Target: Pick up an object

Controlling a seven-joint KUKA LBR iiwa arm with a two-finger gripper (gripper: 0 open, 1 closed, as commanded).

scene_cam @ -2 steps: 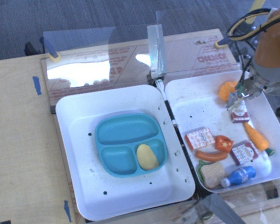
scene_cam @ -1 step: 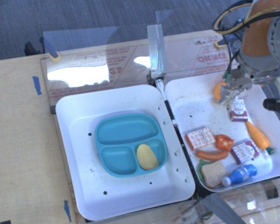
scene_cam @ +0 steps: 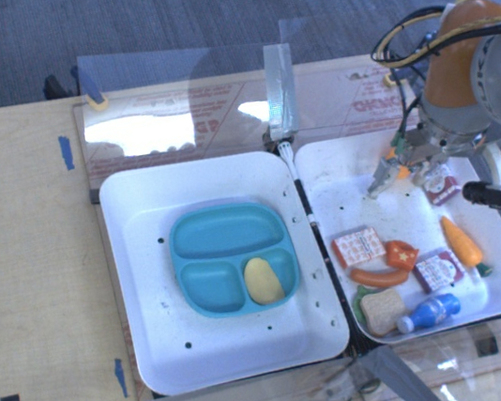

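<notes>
Camera view, looking down at a slant on two shallow white plastic bins with rounded corners, set side by side on a pale wooden bench (scene_cam: 31,308). The left bin (scene_cam: 162,352) holds a smooth turquoise divided tray (scene_cam: 227,232) of three compartments; a matte, egg-shaped yellow piece (scene_cam: 263,280) lies in the compartment at the tray's 5 o'clock. The right bin (scene_cam: 340,165) carries its objects toward 6 o'clock: a flat red-and-white packet (scene_cam: 358,246) with print too small to read, a glossy red pepper-like piece (scene_cam: 402,254) just beside it, a red-orange sausage shape (scene_cam: 376,277), a tan slice of bread (scene_cam: 381,312), a small blue bottle (scene_cam: 431,313) lying on its side with a pale cap, a purplish boxed packet (scene_cam: 436,271) with an unreadable label, and a tapered orange carrot (scene_cam: 463,241) at 3 o'clock. A red-and-white wrapper (scene_cam: 440,187) lies near the gripper. The grey arm (scene_cam: 496,77) enters from 3 o'clock, its orange band (scene_cam: 456,65) above the wrist and yellow-and-black cables looping over it; the gripper (scene_cam: 395,166) hangs low over the right bin's 1 o'clock region, metallic fingers angled toward 8 o'clock. Whether they are spread or closed cannot be told, and nothing is visibly between them. Clear sheeting (scene_cam: 179,112) behind the bins bears faint reddish lettering, illegible.
</notes>
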